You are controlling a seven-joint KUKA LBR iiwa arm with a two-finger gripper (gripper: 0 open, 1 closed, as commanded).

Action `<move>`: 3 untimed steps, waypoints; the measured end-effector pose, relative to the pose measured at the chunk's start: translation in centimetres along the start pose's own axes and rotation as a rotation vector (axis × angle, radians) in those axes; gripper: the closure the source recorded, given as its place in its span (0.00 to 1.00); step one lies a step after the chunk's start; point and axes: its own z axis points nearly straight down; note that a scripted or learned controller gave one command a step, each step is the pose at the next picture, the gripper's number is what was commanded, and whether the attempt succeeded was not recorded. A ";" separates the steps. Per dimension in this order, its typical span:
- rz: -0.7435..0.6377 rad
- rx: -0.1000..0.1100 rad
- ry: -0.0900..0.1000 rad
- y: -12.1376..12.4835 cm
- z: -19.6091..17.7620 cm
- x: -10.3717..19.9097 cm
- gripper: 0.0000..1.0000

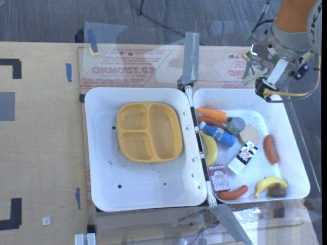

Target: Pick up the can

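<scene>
The can (235,124) lies in the right bin (294,137), near its back middle; it is small, with a grey lid and a greenish side. It rests between an orange carrot (212,115) and a beige round piece (250,135). My gripper (254,68) hangs above the bin's back right edge, up and to the right of the can and well apart from it. Nothing shows in its grasp.
Beside the can lie a blue bottle (218,135), a yellow banana (210,148), a black-and-white carton (243,157), a red carton (219,177), two sausages (270,149) (233,193) and another banana (269,184). The left bin (97,152) holds a yellow divided plate (149,131).
</scene>
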 end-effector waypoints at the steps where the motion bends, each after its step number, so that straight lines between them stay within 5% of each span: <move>1: -0.021 0.003 0.000 -5.5 -2.7 2.4 1.00; 2: -0.159 0.004 0.000 -15.6 -3.6 -0.9 1.00; 3: -0.159 0.003 0.000 -15.6 -3.6 -0.9 0.00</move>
